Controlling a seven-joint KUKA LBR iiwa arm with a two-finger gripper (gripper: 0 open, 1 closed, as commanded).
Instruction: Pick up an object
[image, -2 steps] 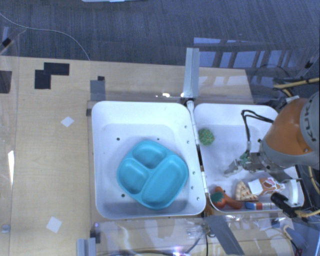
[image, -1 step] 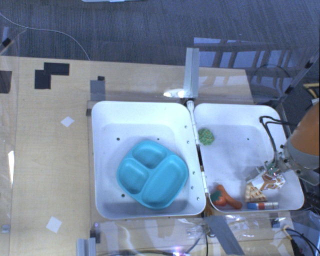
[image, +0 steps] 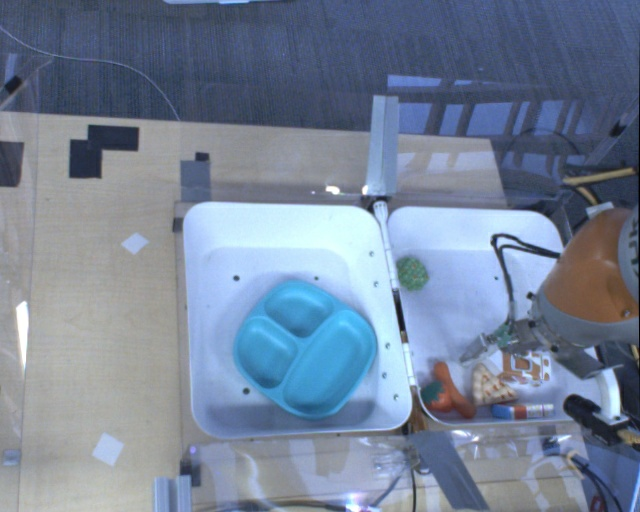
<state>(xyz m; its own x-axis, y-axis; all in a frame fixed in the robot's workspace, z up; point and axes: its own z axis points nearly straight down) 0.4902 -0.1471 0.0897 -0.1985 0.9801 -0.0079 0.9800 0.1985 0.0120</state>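
End effector (image: 505, 340) low in right bin (image: 450, 235), grip state unclear. Tan wedge-shaped toy (image: 490, 384) just beside it at 6 o'clock, orange carrot (image: 450, 392) to its 9 o'clock. Green ball (image: 411, 272) near divider.

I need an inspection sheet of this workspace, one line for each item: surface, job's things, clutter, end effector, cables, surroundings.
Surface: wooden bench with a left bin and a right bin side by side.
Job's things: in the right bin, a green ball near the divider; an orange toy, a waffle-patterned wedge and a marker at the near edge.
Clutter: blue divided plate in the left bin.
End effector: end effector low over the right bin, above the wedge; finger state unclear.
Cables: black cable looping over the right bin to the arm.
Surroundings: grey carpet; black tape marks on the bench.
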